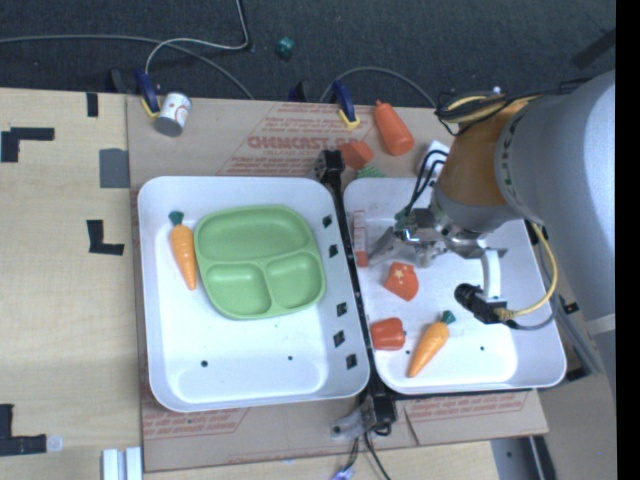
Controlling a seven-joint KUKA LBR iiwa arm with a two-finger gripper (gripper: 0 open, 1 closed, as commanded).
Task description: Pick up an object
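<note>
The gripper hangs low in the right bin, just above a red strawberry-like piece. Its metal fingers spread apart with nothing between them. Below lie a small red block and an orange carrot. In the left bin rests a green divided plate with another carrot to its left.
Outside the bins, on the cardboard behind, lie an orange-red toy and a smaller red piece. A small white-and-grey cylinder sits at the back left. Cables run along the right bin's right side.
</note>
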